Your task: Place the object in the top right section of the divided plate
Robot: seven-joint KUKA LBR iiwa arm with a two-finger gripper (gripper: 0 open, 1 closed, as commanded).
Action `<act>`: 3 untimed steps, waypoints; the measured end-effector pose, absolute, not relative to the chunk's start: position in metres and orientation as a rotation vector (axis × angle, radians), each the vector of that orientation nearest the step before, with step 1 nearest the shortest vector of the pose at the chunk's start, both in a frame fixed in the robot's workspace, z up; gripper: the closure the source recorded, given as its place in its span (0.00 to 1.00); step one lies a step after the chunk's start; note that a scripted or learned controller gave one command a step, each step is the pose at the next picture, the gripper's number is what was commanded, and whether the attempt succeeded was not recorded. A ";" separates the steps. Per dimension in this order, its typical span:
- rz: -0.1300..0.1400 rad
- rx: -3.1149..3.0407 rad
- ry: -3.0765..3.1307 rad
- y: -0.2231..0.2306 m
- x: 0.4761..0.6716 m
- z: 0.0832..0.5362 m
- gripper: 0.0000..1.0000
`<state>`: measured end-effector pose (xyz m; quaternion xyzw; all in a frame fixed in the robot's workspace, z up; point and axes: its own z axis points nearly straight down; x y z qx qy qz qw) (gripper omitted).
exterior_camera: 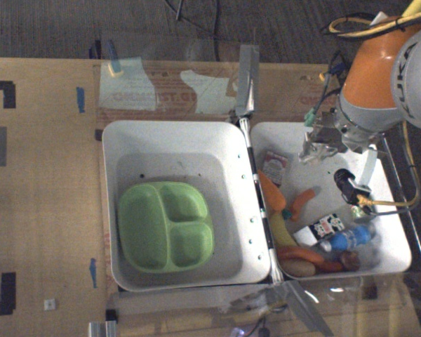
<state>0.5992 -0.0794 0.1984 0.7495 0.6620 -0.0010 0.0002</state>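
A green divided plate [166, 225] lies in the left bin [119, 160], with nothing in any of its sections. My gripper [314, 152] hangs over the back of the right bin [396, 248], above the bare floor to the right of a small red-and-white packet [274, 166]. Nothing shows in its grasp. Lower in that bin lie an orange carrot [271, 192], a smaller orange piece [302, 202], a yellow banana [282, 230], a black-and-white carton [328, 226] and a blue bottle [347, 239].
A raised divider [256, 202] runs between the two bins. More food toys, orange and brown [305, 260], crowd the right bin's front edge. Clear plastic sheets [161, 86] are taped to the bench behind the left bin.
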 end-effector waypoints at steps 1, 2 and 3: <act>-0.003 2.600 1.768 -0.122 0.559 0.196 1.00; 0.000 2.181 2.258 -0.140 0.514 0.313 1.00; -0.002 2.465 1.950 -0.144 0.529 0.286 1.00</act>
